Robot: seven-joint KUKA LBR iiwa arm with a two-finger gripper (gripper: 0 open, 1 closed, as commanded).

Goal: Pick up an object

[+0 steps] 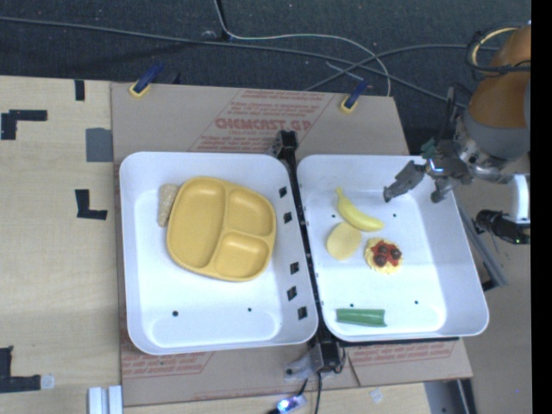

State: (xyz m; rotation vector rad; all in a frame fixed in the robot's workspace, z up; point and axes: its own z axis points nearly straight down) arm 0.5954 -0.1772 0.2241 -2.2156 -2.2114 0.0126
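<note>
Yellow banana (357, 214) lies nearest my end effector (420, 182), which hovers released over the right bin's (457, 266) upper corner, so next I must descend leftward onto it.

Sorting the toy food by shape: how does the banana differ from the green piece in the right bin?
The banana is yellow and curved, lying slanted in the bin's upper middle; the green piece is straight and flat, lying level near the front edge. Both rest loose in the right bin.

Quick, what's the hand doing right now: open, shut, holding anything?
Hand: open, fingers spread, nothing between them, above the right bin's upper right corner.
</note>
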